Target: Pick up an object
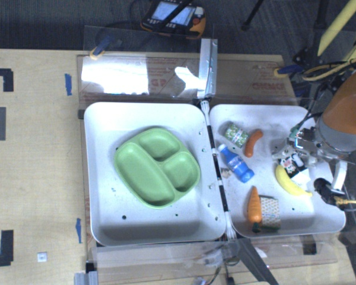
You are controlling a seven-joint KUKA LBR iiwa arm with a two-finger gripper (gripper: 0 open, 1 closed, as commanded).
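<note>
Arm enters from the frame's right edge, orange band partly cut off at the border. Gripper (301, 159) sits low over the right white bin (273, 116), its tip lost in dark clutter, so whether it grips anything: cannot tell.

Yellow plastic banana (289, 181) lies directly under/beside the gripper tip, upper end hidden by it. Contact or not is unclear.

Rest of the right bin:
- small green-labelled can (236, 134), upper left, lying on its side
- orange-red sausage-shaped toy (253, 142) just beside the can
- blue plastic bottle (235, 165), left-centre, lying tilted
- orange toy carrot (254, 205), lower centre, touching a patterned packet (269, 209); print too small to read

Left white bin (101, 177): one light green three-compartment plastic tray (157, 166), centred.
</note>
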